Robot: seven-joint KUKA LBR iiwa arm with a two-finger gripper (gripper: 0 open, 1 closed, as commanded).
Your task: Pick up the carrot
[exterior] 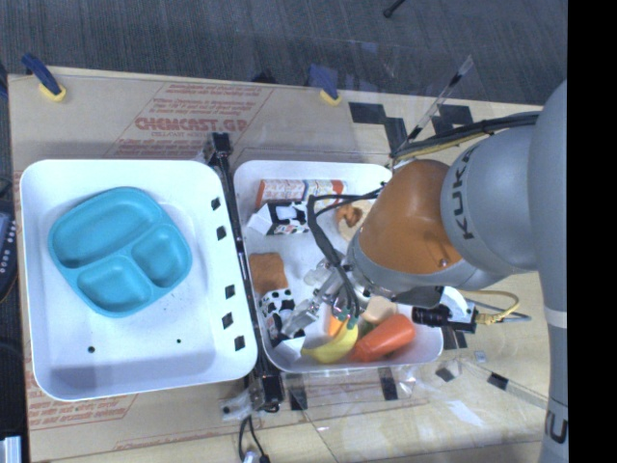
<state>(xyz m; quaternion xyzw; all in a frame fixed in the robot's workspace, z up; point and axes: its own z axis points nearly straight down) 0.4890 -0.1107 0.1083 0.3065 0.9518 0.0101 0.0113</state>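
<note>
The orange carrot point(384, 338) lies near the front edge of the right bin point(253, 183), with its green top pointing left. A yellow banana point(331, 347) rests against its left end. My gripper point(333, 302) hangs low over the bin, just up and left of the carrot, above the carrot's green top. The arm's orange wrist band point(410, 222) covers much of the bin's right half. I see nothing held.
The right bin also holds a brown block point(269, 274), a black-and-white cow-patterned piece point(279, 307), a white-and-orange carton point(299, 192) and a round food item point(349, 216). In the left bin point(145, 355) lies a blue divided plate point(120, 249).
</note>
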